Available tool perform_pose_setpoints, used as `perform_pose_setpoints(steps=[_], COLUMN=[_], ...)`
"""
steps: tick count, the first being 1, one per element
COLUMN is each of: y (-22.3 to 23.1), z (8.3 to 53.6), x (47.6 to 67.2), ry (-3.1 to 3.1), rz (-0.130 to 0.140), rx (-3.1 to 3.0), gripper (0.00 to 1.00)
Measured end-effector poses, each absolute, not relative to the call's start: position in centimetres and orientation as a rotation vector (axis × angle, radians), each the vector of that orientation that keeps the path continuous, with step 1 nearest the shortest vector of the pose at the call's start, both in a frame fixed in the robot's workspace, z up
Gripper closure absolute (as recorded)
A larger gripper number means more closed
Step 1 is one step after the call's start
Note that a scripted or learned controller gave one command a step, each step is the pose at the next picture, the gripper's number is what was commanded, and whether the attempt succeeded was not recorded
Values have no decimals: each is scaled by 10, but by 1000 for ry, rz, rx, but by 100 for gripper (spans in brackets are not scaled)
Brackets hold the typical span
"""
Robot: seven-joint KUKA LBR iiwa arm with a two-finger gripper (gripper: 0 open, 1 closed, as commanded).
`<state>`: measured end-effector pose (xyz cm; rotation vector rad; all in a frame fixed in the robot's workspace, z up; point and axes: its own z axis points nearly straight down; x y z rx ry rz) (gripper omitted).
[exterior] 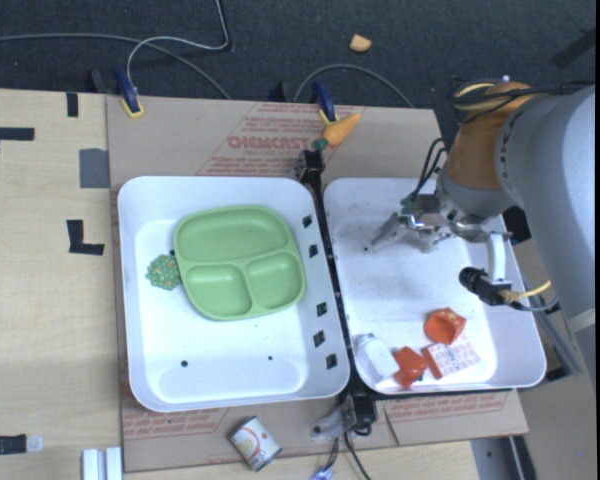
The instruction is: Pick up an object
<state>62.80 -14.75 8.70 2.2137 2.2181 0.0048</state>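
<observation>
Two white bins (pixel 140 268), gripper (pixel 385 236) splayed, empty, over right one, small red items (pixel 425 353) blurred

The arm (pixel 565 168) is a thick, rounded tube in pale grey, smooth and without visible markings. An orange band (pixel 480 153) rings it above the wrist, with a thin yellowish cable looped over the band's top. Below the band sits a darker grey wrist collar. The pincer (pixel 405 226) is small, metallic grey, with slim pointed fingers. A black fitting (pixel 480 285) with a light cable hangs beside the wrist, possibly a connector.
</observation>
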Motion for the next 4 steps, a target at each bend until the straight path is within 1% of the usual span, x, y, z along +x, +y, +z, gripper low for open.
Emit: perform_pose_setpoints(steps=[1,2,3,4], y=[-155,-161,-164,-165], z=[132,89,87,97], x=[600,529,486,487], ry=[2222,2222,2217,2215], rz=[0,-2,5,4], rx=[2220,2223,2215,2214], gripper=[0,0,0,100])
